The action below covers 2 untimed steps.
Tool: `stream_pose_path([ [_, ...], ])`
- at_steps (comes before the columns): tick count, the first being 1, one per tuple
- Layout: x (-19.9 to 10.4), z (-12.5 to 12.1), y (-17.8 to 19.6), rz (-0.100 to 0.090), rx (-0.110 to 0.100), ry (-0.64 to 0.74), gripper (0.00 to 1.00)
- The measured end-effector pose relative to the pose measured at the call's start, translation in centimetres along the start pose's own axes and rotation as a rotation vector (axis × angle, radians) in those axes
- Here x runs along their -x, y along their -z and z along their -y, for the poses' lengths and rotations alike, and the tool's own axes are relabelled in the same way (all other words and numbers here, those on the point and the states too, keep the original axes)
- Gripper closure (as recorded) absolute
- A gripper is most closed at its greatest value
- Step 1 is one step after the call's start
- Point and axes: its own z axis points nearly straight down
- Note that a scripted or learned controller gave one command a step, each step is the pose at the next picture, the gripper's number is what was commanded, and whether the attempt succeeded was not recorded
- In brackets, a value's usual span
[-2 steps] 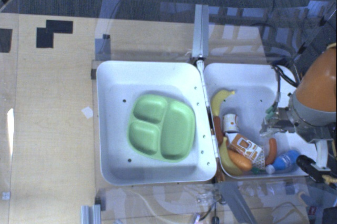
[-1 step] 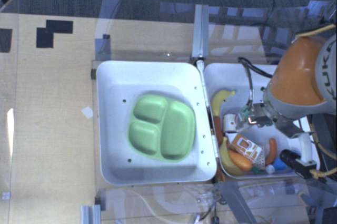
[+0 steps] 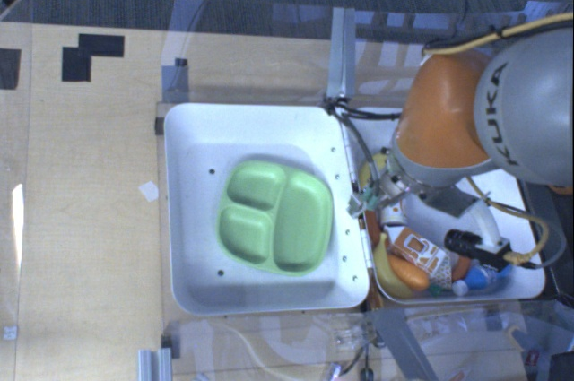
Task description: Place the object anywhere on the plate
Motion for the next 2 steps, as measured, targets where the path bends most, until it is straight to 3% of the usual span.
stream_pose_path([
  [1, -2.6, 1.6, 0.0, -0.001, 0.0, 0.21, 1.0],
  [2, -4.7, 0.3, 0.0, 0.0, -0.001, -0.106, 1.0],
])
